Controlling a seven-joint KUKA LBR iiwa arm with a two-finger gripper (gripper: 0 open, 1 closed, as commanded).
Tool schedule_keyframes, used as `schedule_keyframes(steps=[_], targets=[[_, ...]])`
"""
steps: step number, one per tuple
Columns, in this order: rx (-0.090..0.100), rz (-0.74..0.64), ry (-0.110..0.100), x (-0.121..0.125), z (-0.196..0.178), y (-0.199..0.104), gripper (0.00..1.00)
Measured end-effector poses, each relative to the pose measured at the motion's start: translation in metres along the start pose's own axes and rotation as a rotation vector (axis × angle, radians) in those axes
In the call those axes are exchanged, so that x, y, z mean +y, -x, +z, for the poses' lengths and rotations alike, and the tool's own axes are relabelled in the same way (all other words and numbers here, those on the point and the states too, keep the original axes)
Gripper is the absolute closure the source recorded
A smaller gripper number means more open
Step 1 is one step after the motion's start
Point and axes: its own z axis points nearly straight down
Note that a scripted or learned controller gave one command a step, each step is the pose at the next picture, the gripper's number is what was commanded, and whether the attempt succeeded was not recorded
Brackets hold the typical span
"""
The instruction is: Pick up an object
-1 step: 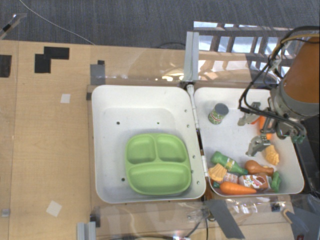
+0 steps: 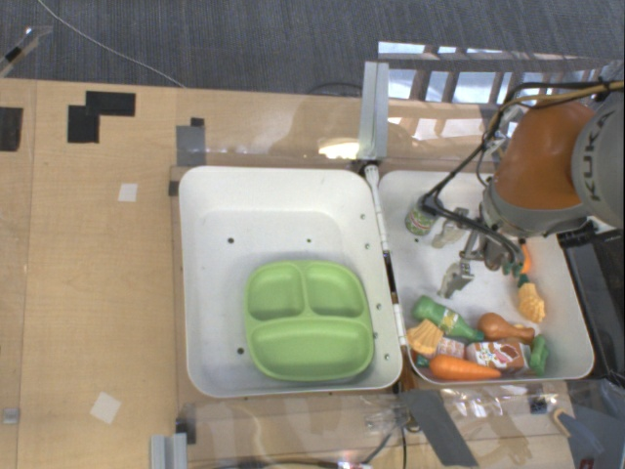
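My gripper [image 2: 467,270] hangs over the middle of the right bin [image 2: 578,332], below the grey and orange wrist, and I see nothing held in it. Toy foods lie along the bin's front. Among them are a green bottle [image 2: 437,313], a yellow wedge [image 2: 426,337], an orange carrot [image 2: 464,367], a brown drumstick [image 2: 505,328], a red packet [image 2: 493,355] and a yellow corn piece [image 2: 530,303]. A small green can [image 2: 420,220] stands at the back left of the bin, left of the gripper. The arm hides part of the bin's back right.
The left bin [image 2: 210,262] holds a green divided plate [image 2: 309,319] toward its front. A metal divider rail [image 2: 383,252] runs between the bins. A metal frame [image 2: 459,71] stands behind the right bin. Wooden bench extends to the left.
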Motion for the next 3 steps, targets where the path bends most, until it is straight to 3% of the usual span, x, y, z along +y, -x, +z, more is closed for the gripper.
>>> schedule_keyframes(steps=[1, 2, 3], targets=[[-0.026, 0.035, -0.004, -0.052, -0.09, 0.056, 0.0], [-0.022, 0.173, -0.001, -0.081, 0.01, 0.074, 0.0], [-0.017, 0.214, 0.0, -0.061, 0.012, 0.057, 0.0]])
